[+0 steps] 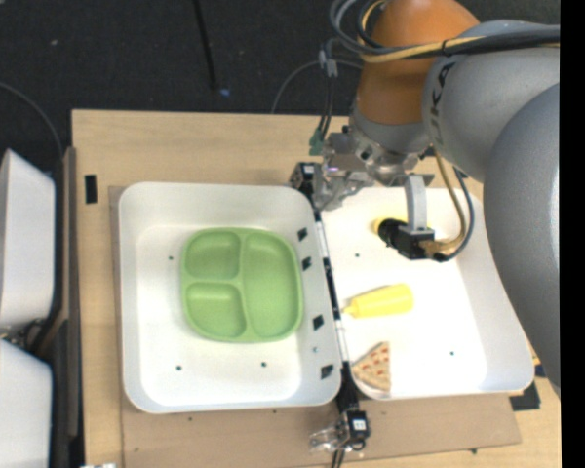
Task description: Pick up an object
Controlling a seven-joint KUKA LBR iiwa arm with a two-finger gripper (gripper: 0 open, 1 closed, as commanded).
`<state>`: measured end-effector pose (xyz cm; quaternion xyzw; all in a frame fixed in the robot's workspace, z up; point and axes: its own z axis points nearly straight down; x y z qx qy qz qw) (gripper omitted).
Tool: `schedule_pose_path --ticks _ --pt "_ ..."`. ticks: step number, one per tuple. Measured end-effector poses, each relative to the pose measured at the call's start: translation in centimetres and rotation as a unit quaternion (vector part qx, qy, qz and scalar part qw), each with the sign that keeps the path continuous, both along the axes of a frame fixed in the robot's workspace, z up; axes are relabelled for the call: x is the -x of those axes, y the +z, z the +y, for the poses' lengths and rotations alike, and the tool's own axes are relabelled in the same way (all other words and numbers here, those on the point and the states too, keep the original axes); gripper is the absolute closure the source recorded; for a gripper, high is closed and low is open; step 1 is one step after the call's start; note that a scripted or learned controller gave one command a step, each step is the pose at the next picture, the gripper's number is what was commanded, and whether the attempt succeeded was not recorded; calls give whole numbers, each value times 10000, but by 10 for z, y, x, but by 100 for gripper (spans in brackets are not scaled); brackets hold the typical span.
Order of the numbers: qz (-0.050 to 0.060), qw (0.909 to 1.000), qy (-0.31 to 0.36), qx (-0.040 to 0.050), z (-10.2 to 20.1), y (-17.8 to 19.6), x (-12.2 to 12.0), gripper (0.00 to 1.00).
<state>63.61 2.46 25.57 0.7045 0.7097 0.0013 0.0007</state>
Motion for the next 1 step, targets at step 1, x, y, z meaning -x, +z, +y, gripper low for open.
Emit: schedule_pose_path --ticks 1 --pt "18 10000 -7 5 46 -13 2 100"
